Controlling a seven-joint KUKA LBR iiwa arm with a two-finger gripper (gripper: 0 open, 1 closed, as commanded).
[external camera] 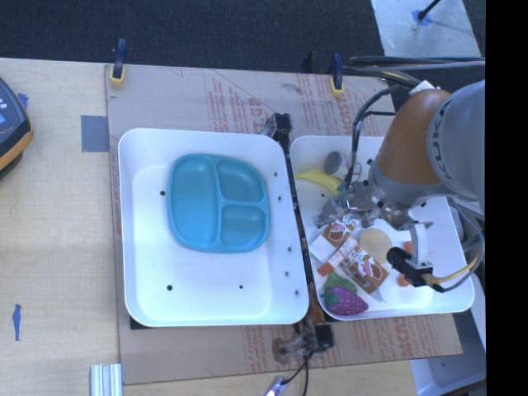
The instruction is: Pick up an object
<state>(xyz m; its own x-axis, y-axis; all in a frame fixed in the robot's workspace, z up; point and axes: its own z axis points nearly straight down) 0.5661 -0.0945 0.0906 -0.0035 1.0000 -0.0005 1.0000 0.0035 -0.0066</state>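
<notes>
The right bin [445, 304] holds a yellow banana [318, 180], a grey rounded piece [332, 162], brown-and-white snack packets [356, 264], a pale round item [375, 241], purple grapes with a green leaf [344, 298] and small orange bits [404, 279]. My gripper [351, 207] reaches down from the arm's orange band [408, 143] into the middle of this bin, just right of the banana and above the packets. The wrist body hides its fingers.
The left bin [140, 221] carries a blue three-compartment plate [219, 202]. A divider rail [295, 221] with black clamps runs between the bins. Cables [388, 64] loop behind the arm. A yellow-edged device [12, 130] lies at the far left of the bench.
</notes>
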